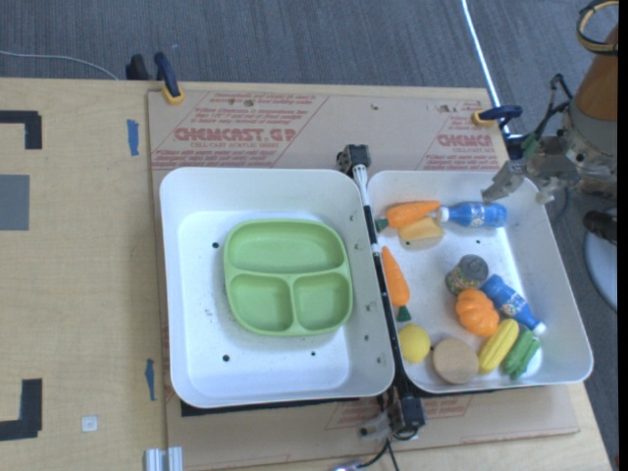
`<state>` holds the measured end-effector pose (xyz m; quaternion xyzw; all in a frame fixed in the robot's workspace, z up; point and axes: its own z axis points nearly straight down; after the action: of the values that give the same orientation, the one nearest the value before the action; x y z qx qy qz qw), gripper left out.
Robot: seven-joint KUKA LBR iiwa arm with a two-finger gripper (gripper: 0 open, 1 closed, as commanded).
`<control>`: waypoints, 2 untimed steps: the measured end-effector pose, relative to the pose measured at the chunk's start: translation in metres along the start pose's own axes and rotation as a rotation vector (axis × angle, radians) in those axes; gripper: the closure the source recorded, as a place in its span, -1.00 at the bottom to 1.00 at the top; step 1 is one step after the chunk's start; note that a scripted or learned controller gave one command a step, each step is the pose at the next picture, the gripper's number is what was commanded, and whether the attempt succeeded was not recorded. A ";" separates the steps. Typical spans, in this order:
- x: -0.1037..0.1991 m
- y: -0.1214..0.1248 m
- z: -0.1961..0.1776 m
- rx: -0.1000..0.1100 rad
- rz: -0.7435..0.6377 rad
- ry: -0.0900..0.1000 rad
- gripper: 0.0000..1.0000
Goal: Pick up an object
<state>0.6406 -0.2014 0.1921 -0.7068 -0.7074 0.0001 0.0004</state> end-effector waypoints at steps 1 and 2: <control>0.012 -0.020 0.106 -0.003 0.000 -0.001 -1.00; 0.045 -0.091 0.106 -0.003 0.001 0.000 -1.00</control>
<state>0.5496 -0.1566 0.0858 -0.7072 -0.7070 -0.0009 -0.0009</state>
